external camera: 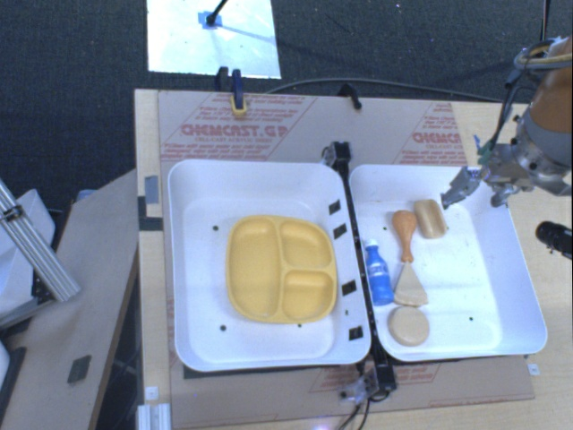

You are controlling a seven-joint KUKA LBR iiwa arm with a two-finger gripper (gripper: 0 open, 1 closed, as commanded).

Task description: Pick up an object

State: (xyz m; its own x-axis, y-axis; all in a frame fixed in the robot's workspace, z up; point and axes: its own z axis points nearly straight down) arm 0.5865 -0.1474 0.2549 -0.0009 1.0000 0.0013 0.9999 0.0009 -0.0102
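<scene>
The grey arm (548,124) is running off the right edge of the view, so most of its length is cut away. The gripper (458,189) is showing as a small blurred shape above the right bin (510,285); how its tips are standing is too fine to tell. The label on the blue bottle (379,274) is too small to read. A dark object (555,236) is being cropped by the right edge.
</scene>
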